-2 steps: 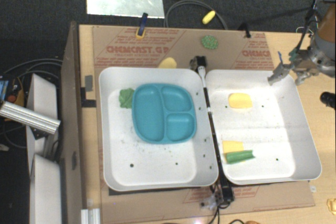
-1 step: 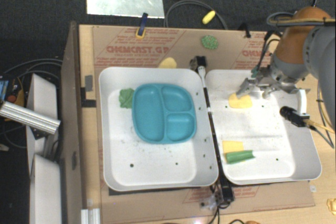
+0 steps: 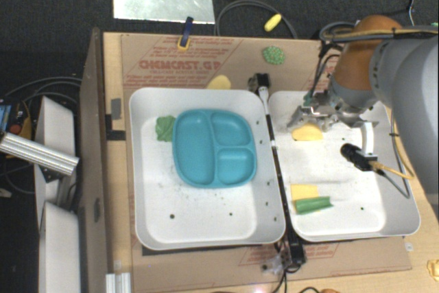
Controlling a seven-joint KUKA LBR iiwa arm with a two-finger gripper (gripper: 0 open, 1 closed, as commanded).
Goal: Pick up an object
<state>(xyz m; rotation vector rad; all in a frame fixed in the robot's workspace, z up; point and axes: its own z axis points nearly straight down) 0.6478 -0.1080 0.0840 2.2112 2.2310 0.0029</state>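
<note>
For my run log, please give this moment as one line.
gripper: over right bin, by yellow piece | grasp: unclear | blue plate: left bin

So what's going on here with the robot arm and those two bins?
The arm's gripper sits low at the far end of the right bin, by a yellow piece; whether it has hold of it cannot be told. A yellow block and a green piece lie near that bin's front. The left bin holds a blue divided plate with a green scrap beside it.
</note>
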